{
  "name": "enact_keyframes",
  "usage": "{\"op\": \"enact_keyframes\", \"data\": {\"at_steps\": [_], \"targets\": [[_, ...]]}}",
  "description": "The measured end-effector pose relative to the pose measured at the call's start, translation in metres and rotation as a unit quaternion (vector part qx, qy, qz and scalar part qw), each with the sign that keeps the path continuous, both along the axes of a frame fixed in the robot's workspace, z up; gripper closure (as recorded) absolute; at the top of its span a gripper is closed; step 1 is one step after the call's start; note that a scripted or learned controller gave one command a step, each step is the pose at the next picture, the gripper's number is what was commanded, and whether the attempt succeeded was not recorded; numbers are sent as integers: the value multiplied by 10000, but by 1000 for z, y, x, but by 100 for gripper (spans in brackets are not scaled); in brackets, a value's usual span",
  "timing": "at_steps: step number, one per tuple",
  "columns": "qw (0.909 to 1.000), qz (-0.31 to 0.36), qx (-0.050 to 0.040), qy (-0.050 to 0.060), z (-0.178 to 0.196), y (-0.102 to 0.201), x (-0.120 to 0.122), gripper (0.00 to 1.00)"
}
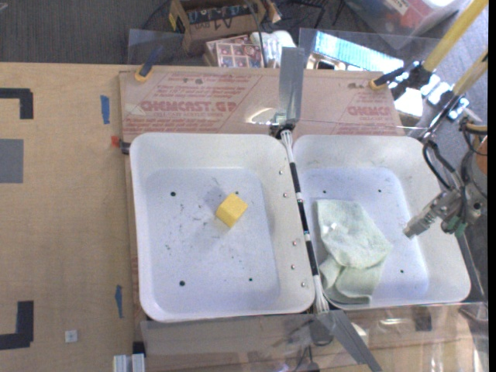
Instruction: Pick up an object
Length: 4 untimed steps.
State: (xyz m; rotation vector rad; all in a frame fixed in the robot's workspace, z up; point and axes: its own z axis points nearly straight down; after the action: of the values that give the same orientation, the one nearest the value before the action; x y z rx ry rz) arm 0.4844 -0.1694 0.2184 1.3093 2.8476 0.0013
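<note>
Here the bench carries two shallow white bins pushed edge to edge, presumably so the arm can reach either without shifting its base; the left bin holds a small yellow block lying near its middle, well clear of every wall, which leaves room on all sides for a straight drop from above. The right bin holds a pale green cloth, crumpled and pressed against the divider side and spilling toward the near corner; soft and bunched like that, I judge it would be forgiving to pinch almost anywhere, though it could slip out as easily. The end effector hangs at the right rim of the right bin, low and angled inward, its tip pointing toward the cloth but apart from it; nothing is between its fingers that I can see, and whether they are spread or closed I cannot tell from here, the tip being small and blurred. Given where it hangs, the cloth looks the likelier target, the block being well apart across the divider; the pick itself is not yet begun.
</note>
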Motion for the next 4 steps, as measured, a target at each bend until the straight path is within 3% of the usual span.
{"op": "enact_keyframes", "data": {"at_steps": [1, 2, 3, 4], "targets": [[9968, -802, 17, 31, -102, 74, -5, 100], [10000, 46, 10, 16, 12, 130, 28, 100], [9948, -1018, 17, 36, -21, 212, 17, 100], [9912, -1325, 15, 37, -107, 281, -6, 100]]}}
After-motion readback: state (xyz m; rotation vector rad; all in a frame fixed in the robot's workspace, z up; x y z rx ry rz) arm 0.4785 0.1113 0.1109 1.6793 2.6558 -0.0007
